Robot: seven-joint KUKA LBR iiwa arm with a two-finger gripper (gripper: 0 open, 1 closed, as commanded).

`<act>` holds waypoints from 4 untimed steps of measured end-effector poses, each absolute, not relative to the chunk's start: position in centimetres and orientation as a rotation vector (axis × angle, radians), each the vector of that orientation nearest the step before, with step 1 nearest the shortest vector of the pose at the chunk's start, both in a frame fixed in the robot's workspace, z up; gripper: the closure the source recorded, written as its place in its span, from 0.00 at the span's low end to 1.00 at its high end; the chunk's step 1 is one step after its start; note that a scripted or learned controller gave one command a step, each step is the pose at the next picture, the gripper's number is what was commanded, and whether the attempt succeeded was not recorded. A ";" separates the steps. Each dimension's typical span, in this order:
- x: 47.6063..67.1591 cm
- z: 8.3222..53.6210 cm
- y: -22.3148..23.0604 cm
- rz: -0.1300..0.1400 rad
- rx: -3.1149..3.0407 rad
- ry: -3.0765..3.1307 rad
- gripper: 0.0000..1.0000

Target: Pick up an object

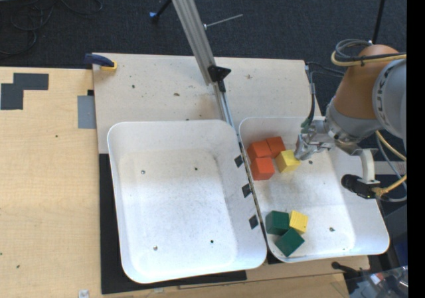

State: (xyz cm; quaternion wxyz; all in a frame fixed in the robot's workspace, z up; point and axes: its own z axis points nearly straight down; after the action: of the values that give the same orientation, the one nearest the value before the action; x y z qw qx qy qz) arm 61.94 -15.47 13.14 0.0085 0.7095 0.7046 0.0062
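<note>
Jaws' state cannot be told, gripper (304, 150) just beside yellow cube (287, 160); orange blocks (263, 157) adjacent, right bin (345, 240)

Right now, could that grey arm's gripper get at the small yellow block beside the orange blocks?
Probably yes. The gripper hangs right beside the small yellow block in the right white bin, nothing lies over it, though the orange blocks crowd its far side.

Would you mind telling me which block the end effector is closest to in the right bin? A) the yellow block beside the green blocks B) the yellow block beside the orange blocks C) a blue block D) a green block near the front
B: the end effector sits right by the yellow block next to the orange blocks, well away from the green blocks.
</note>
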 end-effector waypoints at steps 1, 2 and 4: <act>62.7 17.8 -15.1 0.002 2.219 2.221 1.00; 62.7 22.1 -15.6 0.002 2.218 2.221 1.00; 61.8 25.1 -10.4 -0.002 2.220 2.230 1.00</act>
State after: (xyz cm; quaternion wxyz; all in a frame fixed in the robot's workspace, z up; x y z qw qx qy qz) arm 61.75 -10.39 25.06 -0.0025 0.7056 0.7086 -0.0006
